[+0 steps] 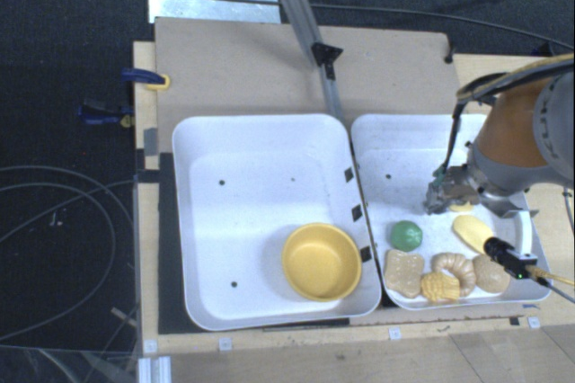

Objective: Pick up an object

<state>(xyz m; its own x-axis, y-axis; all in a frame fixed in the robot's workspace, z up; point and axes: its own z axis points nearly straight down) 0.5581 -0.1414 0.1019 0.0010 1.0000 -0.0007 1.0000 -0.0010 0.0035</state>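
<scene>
Grey end effector (439, 195) above green ball (406, 236)

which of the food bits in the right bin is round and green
The green ball, lying left of the claw, above the tan cracker. The other pieces are yellow or tan.

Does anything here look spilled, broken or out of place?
Nothing stands out. The yellow bowl sits upright in the left bin; the green ball and toy foods lie bunched inside the right bin.
</scene>
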